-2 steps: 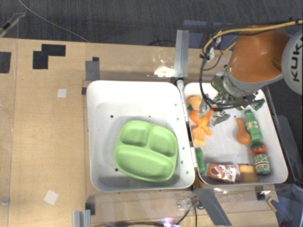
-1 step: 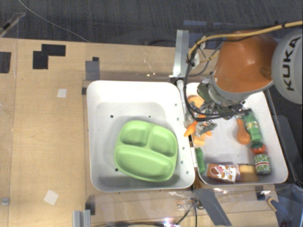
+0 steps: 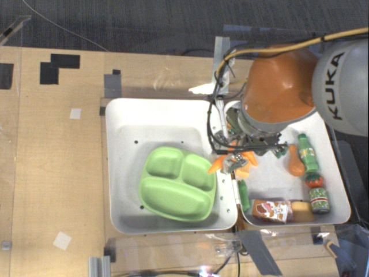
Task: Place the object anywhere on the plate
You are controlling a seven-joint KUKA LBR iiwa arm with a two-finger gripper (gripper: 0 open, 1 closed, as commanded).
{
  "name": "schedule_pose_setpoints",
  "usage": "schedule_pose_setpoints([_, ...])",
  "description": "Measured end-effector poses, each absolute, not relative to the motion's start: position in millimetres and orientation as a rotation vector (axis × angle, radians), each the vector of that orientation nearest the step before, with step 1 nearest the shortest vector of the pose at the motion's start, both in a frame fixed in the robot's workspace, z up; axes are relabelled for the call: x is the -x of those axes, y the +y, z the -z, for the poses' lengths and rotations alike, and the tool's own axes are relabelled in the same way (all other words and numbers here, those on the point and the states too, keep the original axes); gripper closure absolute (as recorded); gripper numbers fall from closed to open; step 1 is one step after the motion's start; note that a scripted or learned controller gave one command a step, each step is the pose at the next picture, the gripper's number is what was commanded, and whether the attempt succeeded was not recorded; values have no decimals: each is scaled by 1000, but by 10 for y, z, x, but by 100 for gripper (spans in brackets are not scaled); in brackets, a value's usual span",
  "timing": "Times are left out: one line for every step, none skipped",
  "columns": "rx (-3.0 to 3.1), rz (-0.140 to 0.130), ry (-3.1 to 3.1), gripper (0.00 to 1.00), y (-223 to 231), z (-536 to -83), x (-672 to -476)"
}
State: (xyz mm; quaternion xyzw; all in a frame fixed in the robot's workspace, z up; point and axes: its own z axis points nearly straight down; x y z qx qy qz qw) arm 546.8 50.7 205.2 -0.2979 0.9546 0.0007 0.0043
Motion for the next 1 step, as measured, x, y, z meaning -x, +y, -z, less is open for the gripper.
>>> schedule_pose_setpoints([931, -1, 2992, 0, 493, -2052, -5469])
